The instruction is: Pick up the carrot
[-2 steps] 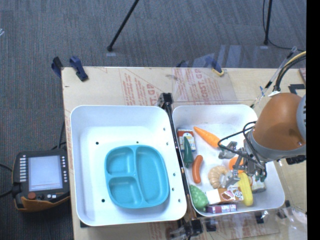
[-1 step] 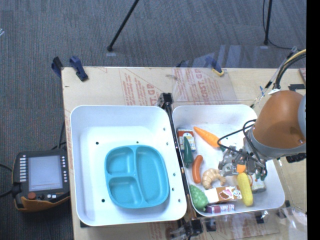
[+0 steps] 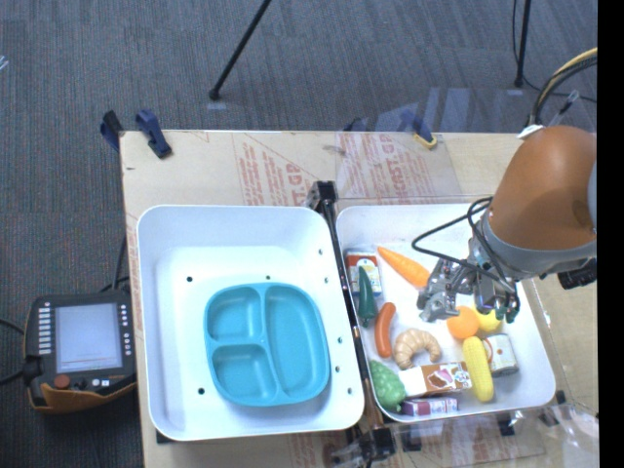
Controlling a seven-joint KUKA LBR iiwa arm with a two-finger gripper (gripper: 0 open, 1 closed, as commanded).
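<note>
The carrot (image 3: 404, 265) lies in the right bin (image 3: 542, 359), long axis running upper left to lower right, tapered end toward the gripper (image 3: 444, 298) just beside it. The gripper's fingers are parted, holding nothing. The bench (image 3: 253, 164) is taped cardboard with unreadable red print; grey carpet fills the upper frame.

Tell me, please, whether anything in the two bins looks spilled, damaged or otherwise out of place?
Nothing stands out. The carrot lies whole in the right bin among the other toy foods, beside the gripper. The blue divided plate sits flat in the left bin. Nothing lies outside the bins.
</note>
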